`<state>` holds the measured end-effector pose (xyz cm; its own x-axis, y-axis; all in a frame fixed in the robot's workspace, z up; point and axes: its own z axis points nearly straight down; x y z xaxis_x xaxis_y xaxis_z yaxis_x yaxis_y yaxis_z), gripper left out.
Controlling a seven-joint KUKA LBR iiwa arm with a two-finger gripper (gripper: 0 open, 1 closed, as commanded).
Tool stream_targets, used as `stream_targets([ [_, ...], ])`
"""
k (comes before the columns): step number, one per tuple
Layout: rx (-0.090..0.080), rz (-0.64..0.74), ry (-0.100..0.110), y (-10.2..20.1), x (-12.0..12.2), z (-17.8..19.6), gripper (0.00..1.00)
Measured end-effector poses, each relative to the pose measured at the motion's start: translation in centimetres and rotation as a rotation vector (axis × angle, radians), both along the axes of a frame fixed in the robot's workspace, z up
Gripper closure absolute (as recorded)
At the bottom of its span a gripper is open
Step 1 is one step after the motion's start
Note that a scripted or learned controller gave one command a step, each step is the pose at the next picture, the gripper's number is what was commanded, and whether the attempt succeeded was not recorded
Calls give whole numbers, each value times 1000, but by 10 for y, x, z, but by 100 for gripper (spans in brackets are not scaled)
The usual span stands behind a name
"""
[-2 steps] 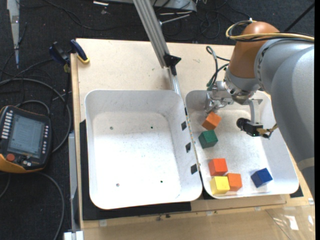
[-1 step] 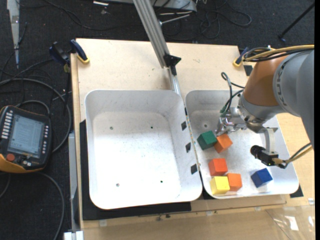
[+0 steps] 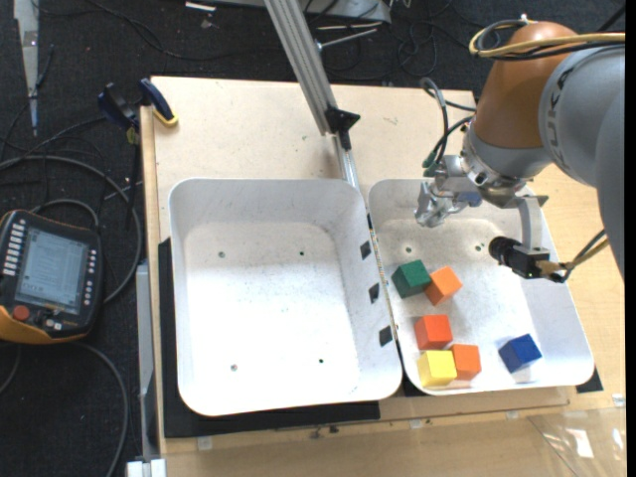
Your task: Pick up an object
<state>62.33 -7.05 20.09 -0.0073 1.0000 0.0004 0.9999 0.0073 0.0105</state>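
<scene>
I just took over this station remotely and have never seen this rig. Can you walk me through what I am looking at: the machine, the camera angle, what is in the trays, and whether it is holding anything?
This is one camera fixed above the bench, looking down at a slant. The grey and orange arm reaching in from the right is the robot. Its gripper hangs over the far end of the right white bin; I see nothing between its fingers.

The blocks all lie in that right bin: a green block touching an orange block, a red-orange block below them, a yellow block beside another orange block, and a blue block apart near the right wall.

The left white bin sits alongside. The handheld screen on the floor at left is a control pendant.
</scene>
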Motion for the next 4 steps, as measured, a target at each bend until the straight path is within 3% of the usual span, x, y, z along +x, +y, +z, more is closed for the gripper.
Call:
stream_targets([
  [1,-1,-7,9,-3,-3,-5,0],
  [2,0,-7,14,14,-36,-6,0],
  [3,3,-12,1,-41,-59,-83,0],
  [4,0,0,2,2,-61,-1,0],
])
